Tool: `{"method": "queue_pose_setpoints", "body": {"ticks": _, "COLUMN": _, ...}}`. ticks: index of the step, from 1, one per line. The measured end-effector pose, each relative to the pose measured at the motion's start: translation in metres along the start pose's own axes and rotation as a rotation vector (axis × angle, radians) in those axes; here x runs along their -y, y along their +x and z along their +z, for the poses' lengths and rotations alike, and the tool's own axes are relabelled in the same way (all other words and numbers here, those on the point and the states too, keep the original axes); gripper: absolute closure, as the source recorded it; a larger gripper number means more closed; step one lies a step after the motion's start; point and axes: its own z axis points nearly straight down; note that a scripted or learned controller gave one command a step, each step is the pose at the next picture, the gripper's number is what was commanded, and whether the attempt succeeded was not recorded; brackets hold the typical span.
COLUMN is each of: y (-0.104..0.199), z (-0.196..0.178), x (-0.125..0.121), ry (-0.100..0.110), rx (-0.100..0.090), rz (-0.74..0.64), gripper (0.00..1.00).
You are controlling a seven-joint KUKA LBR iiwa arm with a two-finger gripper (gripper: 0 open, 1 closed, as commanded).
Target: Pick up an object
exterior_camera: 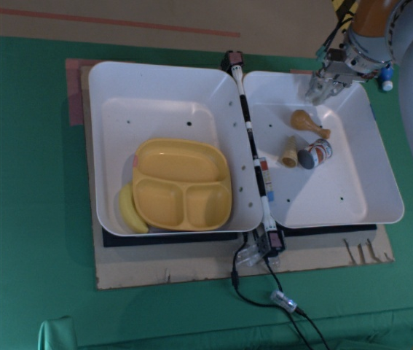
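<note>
White bin (pixel 381 195), end effector (pixel 321 93) above its far edge.
I can't tell its grip state; descending here probably strikes the rim, missing the wooden pear (pixel 308 122).

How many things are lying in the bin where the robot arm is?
3, all in the right bin: a wooden pear-shaped piece toward the back, an ice cream cone mid-bin, and a small can beside it. None looks hidden.

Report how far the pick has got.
Done: nothing lifted yet. The pear, cone and can lie in the right bin; the tray and banana in the left. In hand: the gripper hovers above the pear. Left: descend, grasp, lift.
</note>
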Motion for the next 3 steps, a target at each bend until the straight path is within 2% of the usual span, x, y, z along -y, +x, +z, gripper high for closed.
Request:
{"method": "queue_pose_setpoints", "body": {"ticks": 1, "y": -0.007, "z": 0.01, "x": -0.002, "ry": 0.004, "rx": -0.013, "rz": -0.014, "gripper": 1.0}}
{"method": "queue_pose_setpoints", "body": {"ticks": 2, "y": -0.02, "z": 0.014, "x": 0.001, "ry": 0.002, "rx": 0.012, "rz": -0.006, "gripper": 0.0}}
{"method": "queue_pose_setpoints", "body": {"ticks": 3, "y": -0.015, "z": -0.002, "x": -0.001, "ry": -0.001, "rx": -0.008, "rz": -0.004, "gripper": 1.0}}
